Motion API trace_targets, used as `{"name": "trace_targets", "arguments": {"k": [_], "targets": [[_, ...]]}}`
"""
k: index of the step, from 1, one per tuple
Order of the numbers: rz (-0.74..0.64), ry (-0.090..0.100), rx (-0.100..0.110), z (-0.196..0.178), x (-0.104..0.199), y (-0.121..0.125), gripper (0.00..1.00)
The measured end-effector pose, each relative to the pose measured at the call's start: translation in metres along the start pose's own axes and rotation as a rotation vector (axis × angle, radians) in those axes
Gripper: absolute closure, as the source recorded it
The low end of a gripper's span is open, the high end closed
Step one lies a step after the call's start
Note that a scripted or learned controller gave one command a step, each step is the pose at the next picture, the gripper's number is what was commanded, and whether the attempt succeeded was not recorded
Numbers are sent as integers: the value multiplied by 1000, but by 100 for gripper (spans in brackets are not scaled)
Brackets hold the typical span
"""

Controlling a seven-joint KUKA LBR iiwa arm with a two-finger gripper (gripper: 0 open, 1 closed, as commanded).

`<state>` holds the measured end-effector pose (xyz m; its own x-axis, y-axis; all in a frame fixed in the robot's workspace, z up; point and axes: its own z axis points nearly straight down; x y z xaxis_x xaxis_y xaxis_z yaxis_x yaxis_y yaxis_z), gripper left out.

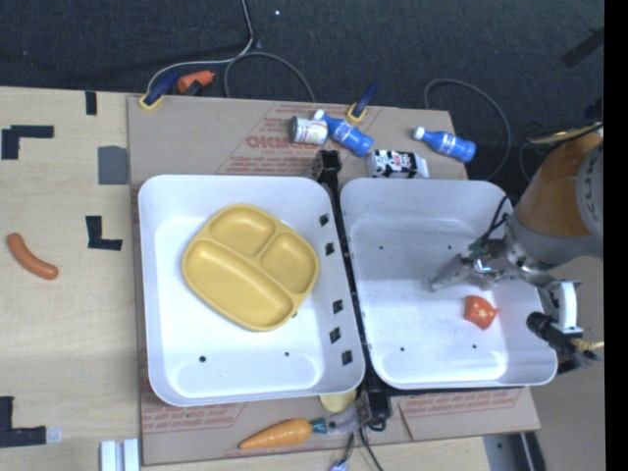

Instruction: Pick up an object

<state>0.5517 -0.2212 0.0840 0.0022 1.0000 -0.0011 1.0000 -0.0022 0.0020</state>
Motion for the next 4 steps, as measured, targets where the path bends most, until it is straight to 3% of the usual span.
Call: {"name": "trace_targets", "arguments": {"k": [1,2,3,4], "targets": [[-3,-4,-8,-4,3,-47,0],[-2,-7,-9,-4,28,-65,0],[-1,-8,-10,-14,27,-64,100],[-1,-7,-8,-13,28,-65,0]]}}
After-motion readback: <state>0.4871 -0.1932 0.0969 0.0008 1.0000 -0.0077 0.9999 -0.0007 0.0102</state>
